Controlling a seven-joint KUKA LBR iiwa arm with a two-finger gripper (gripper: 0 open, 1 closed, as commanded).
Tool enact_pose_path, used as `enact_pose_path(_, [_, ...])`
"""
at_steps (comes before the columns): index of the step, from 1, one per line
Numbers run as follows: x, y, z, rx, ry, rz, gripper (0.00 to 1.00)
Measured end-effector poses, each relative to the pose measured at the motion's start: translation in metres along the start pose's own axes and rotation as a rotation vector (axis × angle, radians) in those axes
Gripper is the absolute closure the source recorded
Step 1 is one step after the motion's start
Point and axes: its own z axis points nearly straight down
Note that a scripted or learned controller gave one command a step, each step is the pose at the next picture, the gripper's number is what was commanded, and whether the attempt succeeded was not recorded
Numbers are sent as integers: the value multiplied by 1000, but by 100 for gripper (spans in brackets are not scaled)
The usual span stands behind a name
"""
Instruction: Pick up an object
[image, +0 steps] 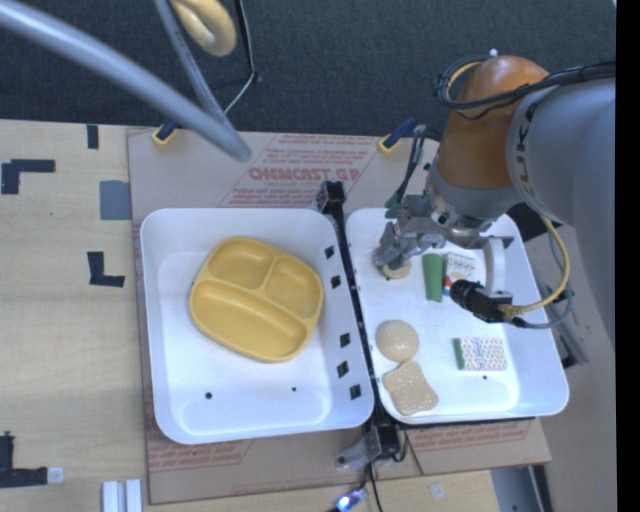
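End effector (394, 254): low in right bin (530, 395), grip state indiscernible | beside green object (433, 277) | left bin (160, 330): yellow divided plate (257, 297)

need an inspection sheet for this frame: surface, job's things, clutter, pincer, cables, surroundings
surface: two white bins, left bin and right bin, side by side on a cardboard sheet with red print.
job's things: right bin holds a round tan piece, a toast-like slice, a green stick, a small printed packet; left bin holds a yellow divided plate.
clutter: nothing seen.
pincer: the pincer is low at the right bin's far left part, over a small tan object; fingers unclear.
cables: yellow and black cables loop by the wrist.
surroundings: black tape marks on the bench.
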Motion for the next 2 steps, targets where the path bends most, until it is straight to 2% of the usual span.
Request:
enact_pose_path(1, [51,-19,6,0,0,-1,100])
enact_pose_path(2, [114,-26,9,-1,1,-3,100])
